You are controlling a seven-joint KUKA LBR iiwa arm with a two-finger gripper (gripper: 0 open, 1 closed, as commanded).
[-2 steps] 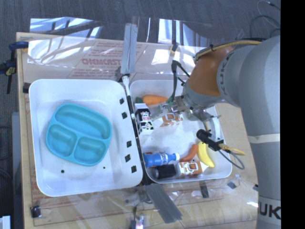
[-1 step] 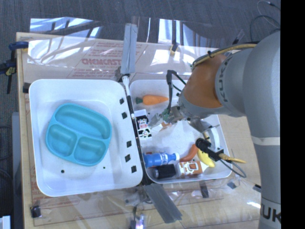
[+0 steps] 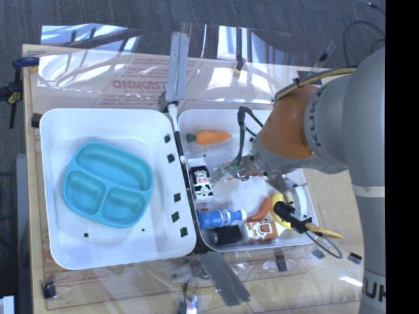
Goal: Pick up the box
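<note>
Two box-like things lie in the right bin (image 3: 243, 118). A small white and black carton (image 3: 201, 181) rests against the bin's left wall. An orange and white box (image 3: 261, 229) lies at the near edge. The arm reaches in from the right, its orange band (image 3: 288, 131) above the bin's middle. My gripper (image 3: 234, 169) points down and left over the bin floor, just right of the small carton and a little apart from it. Nothing shows in its grasp.
An orange carrot (image 3: 211, 137) lies at the far side of the right bin. A blue bottle (image 3: 220, 218), a black item (image 3: 227, 235), a red sausage (image 3: 262, 208) and a yellow piece (image 3: 286, 218) crowd its near end. The left bin (image 3: 65, 126) holds a blue divided plate (image 3: 109, 184).
</note>
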